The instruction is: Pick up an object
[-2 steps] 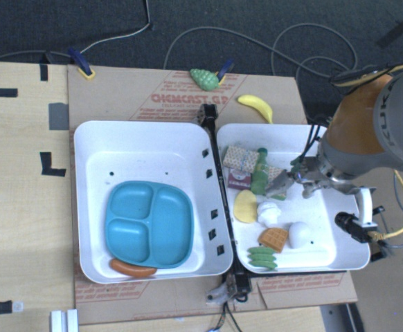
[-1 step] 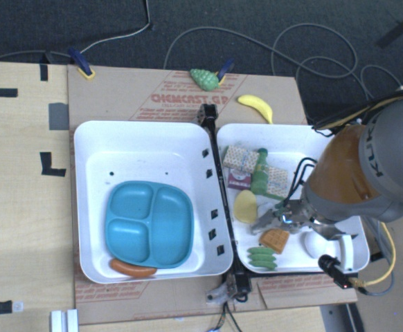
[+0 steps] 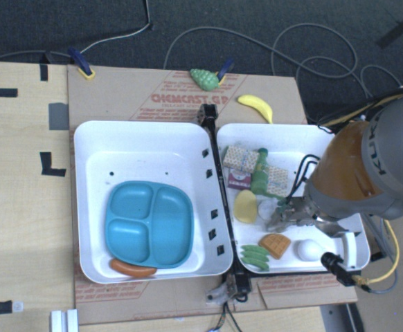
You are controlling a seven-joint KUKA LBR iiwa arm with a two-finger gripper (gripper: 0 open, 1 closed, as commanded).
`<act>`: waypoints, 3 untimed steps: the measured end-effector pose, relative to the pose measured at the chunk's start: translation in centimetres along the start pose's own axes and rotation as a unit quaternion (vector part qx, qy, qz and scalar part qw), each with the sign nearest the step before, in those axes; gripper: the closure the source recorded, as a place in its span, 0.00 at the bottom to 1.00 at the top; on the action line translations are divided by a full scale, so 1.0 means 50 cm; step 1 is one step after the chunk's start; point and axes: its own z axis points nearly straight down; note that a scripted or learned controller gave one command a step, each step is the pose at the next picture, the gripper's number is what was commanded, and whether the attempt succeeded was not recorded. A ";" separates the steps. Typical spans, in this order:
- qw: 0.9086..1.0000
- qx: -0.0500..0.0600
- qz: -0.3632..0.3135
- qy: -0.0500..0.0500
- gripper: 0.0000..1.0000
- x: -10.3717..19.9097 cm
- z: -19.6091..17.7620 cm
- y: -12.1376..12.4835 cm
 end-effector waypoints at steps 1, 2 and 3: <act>1.000 0.000 0.000 0.000 0.00 0.000 0.000 0.000; 1.000 0.003 -0.001 0.001 0.00 0.031 0.006 0.138; 1.000 0.001 -0.001 0.000 0.00 0.025 0.021 0.250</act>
